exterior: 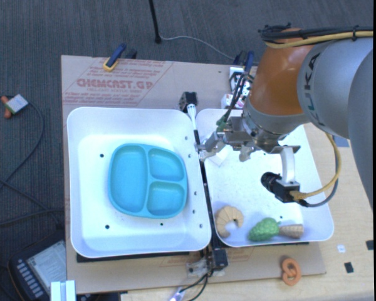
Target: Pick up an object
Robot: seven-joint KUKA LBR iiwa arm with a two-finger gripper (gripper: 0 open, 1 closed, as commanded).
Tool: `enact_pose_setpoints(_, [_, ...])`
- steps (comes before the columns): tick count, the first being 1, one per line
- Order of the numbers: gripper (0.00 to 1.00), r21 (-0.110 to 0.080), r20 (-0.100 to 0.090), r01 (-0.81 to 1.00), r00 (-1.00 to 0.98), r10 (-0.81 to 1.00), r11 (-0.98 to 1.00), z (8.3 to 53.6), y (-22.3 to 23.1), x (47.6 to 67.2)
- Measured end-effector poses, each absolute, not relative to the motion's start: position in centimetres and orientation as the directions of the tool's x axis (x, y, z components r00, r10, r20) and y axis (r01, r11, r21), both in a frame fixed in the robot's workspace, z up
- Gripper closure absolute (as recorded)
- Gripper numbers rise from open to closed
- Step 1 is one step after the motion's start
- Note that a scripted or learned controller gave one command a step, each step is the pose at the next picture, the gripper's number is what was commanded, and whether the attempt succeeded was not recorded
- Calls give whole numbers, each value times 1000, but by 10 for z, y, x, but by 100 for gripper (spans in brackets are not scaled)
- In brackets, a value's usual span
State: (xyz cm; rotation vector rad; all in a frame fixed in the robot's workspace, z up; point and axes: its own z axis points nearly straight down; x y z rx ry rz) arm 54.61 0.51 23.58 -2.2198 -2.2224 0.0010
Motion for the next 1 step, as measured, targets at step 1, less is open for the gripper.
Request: enact_pose_setpoints(1, [0, -1, 0, 1000, -1, 1000, 1, 236, 5, 546])
